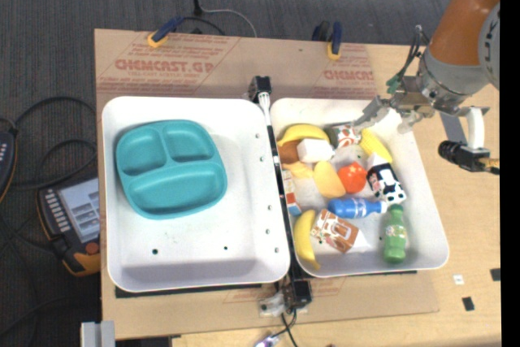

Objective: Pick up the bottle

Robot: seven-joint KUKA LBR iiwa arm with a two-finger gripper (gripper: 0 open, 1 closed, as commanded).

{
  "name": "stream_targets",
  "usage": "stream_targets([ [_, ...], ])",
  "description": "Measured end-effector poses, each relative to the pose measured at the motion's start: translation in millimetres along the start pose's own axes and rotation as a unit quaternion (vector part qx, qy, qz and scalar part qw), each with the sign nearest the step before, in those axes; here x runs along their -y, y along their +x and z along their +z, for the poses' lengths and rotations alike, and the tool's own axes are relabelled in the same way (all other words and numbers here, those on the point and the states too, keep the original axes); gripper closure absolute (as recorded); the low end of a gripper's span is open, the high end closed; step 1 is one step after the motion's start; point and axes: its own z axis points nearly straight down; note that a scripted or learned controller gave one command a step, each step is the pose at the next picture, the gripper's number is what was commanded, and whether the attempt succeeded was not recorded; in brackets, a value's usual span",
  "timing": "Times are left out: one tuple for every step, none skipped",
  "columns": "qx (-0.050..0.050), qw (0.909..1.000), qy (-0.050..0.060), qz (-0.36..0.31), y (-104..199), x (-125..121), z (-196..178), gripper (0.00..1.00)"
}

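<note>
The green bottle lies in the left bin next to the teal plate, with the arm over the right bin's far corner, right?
Not quite. The camera view shows the green bottle in the right bin, among the toy food. The teal plate sits in the left bin.

bottle (394, 234) – open above | blue bottle (354, 209), right bin wall (435, 211) – just beside

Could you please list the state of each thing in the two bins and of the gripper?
Green bottle: lying in the right bin, not held.
Blue bottle: lying on its side among the toys.
Teal tray: flat in the left bin, compartments bare.
Bananas: lying along the right bin's left side.
Orange ball: resting in the pile.
Gripper: at the right bin's far rim, holding nothing that I can see.
</note>
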Motion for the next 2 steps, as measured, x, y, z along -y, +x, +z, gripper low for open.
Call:
stream_targets([
  [0.000,0.9999,-0.001,-0.016,-4.1,21.7,102.6,0.00],
  [0.002,0.9911,-0.006,-0.133,-18.1,94.5,124.5,0.00],
])
